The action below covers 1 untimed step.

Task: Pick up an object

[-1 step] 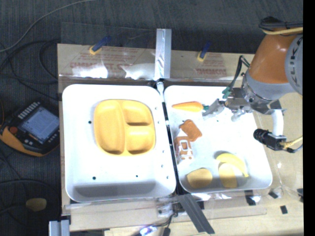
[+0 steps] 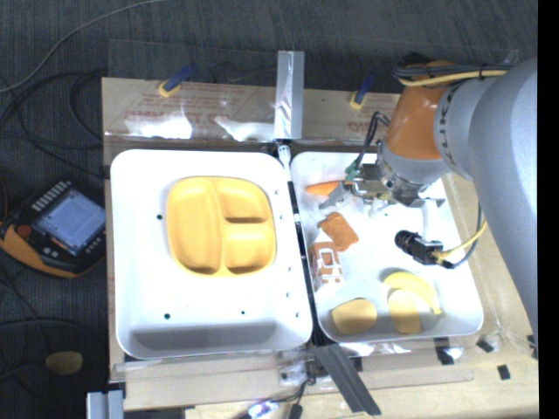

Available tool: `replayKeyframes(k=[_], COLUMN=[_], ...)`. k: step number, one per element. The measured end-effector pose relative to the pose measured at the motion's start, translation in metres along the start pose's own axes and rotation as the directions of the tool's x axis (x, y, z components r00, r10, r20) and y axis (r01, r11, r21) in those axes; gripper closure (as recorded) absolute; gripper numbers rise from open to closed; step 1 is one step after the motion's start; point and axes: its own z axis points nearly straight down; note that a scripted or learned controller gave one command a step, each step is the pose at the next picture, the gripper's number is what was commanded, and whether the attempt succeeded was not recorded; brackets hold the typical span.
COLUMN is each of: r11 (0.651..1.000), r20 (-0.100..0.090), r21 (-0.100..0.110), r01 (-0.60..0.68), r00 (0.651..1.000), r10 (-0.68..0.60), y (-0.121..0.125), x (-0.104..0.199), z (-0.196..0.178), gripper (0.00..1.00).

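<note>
My gripper (image 2: 371, 187) hangs low over the back of the right bin (image 2: 463, 260), under the orange wrist band. An orange carrot-like piece (image 2: 322, 187) lies just to its left, near the bin's back left corner. An orange-brown chunk (image 2: 337, 231) sits in front of that piece. A white and orange item (image 2: 326, 265) lies beside the bin's left wall. Near the front are a tan round piece (image 2: 354, 315), a yellow round piece (image 2: 404, 312) and a yellow slice (image 2: 409, 283). I see nothing held in the gripper.
The left bin (image 2: 140, 304) holds a yellow divided tray (image 2: 221, 223). A metal divider (image 2: 300, 234) separates the two bins. A handheld controller (image 2: 54, 227) lies on the floor at the far left. The arm's grey body (image 2: 515, 147) covers the right side.
</note>
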Motion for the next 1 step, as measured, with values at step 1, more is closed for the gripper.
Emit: replayKeyframes(k=[1], r11=[0.984], r20=[0.005], r21=[-0.018], r01=[0.176], r00=[0.984], r10=[-0.176], y=[-0.0425], x=[-0.003], z=[0.0269], gripper=[0.0])
